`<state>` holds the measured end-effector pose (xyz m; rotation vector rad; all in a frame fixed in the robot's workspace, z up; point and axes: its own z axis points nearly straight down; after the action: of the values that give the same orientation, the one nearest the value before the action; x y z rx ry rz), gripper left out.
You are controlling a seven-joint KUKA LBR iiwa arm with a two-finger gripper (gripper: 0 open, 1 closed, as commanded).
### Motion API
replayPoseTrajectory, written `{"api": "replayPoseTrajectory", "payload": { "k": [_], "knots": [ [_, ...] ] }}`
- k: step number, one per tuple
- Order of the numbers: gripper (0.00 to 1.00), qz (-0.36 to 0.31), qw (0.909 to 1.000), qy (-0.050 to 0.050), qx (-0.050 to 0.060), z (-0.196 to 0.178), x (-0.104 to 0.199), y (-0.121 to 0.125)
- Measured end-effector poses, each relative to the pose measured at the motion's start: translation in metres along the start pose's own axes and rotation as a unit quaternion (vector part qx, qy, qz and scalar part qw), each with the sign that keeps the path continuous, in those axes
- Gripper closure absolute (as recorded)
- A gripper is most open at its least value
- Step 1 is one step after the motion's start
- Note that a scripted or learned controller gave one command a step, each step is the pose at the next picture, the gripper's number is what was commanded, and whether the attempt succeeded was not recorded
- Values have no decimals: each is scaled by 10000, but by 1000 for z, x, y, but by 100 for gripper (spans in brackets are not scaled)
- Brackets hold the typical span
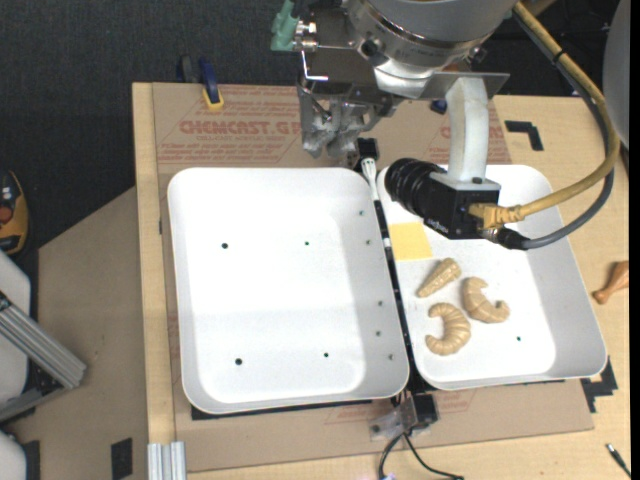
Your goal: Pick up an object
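In the right bin (560, 318) lie three tan croissant-shaped pieces: one (437, 277) near the middle divider, one (484, 301) to its right and one (448, 328) in front of them. A flat yellow square (408, 240) rests just behind them. My gripper (335, 130) hangs under the grey and orange arm, over the back rim of the left bin (270, 288) near the divider. It is well behind the pieces and left of them, and nothing shows in its grasp. A black cylinder (430, 196) on the arm hides the right bin's back left corner.
Both bins sit on a brown board (150, 268). A yellow hose (570, 193) loops over the back of the right bin. A blue and yellow clamp (208, 78) sits at the board's back left. A tan object (610, 286) pokes in at the right edge.
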<state>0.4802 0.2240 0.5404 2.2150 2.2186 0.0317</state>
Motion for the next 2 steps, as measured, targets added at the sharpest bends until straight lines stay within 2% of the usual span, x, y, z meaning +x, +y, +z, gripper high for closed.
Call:
{"api": "replayPoseTrajectory", "payload": {
  "k": [1,2],
  "knots": [
    [0,-1,9999,-50,97,10,1,-1],
    [100,-8,10000,-41,78,-1,2,0]
  ]
}}
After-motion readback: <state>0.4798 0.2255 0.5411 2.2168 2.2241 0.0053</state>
